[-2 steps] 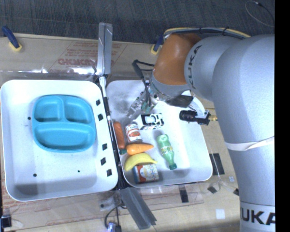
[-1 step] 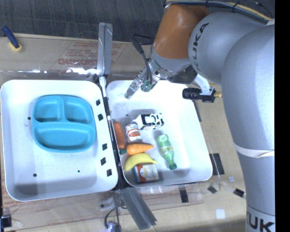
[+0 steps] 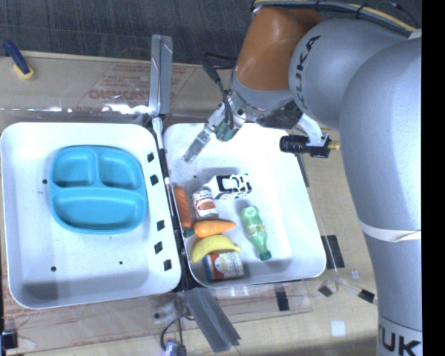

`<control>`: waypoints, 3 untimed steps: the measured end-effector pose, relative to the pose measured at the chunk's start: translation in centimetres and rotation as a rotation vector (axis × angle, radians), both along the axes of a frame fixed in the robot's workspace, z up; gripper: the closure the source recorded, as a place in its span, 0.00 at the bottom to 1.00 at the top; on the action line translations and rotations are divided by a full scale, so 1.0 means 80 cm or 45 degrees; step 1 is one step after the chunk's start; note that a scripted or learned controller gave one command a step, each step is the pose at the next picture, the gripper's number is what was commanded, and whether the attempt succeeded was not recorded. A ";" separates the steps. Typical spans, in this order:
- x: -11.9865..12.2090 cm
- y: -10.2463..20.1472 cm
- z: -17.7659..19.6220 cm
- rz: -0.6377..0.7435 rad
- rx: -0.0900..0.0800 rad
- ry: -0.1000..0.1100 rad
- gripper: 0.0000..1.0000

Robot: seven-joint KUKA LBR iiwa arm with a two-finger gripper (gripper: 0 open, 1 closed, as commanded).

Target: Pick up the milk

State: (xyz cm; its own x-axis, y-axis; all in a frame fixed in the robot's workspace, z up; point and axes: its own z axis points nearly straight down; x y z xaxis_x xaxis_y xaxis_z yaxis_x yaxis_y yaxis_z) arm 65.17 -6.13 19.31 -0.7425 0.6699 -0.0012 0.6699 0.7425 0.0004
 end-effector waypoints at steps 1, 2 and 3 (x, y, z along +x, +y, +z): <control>-0.089 -0.085 -0.114 0.157 0.000 0.002 0.00; -0.004 -0.092 0.019 0.117 -0.002 -0.002 0.00; -0.031 -0.134 -0.101 0.158 -0.001 0.000 0.00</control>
